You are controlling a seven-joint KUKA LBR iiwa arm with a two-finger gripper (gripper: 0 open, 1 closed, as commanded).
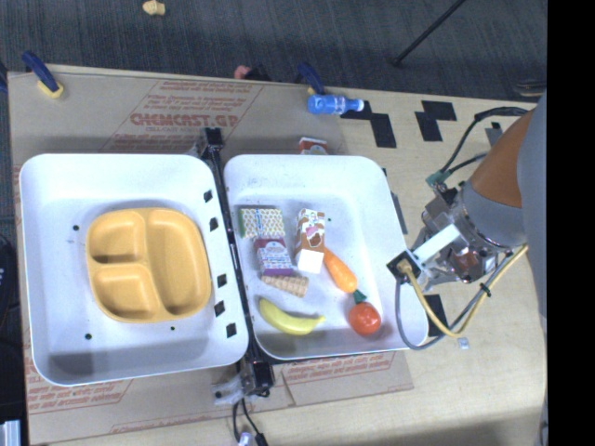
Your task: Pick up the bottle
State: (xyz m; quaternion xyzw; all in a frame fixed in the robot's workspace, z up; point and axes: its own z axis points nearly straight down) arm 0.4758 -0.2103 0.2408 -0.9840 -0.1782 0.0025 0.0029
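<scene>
The gripper (458, 260) hangs over the bench just outside the right bin's (364, 201) right-hand rim, and from up here I can't tell whether it's open or closed. Nearest it inside that bin are a tomato (364, 318) and a carrot (339, 272), with a banana (287, 317) further left. The blue bottle (331, 105) lies on its side on the bench beyond the bin, well apart from the gripper.
</scene>
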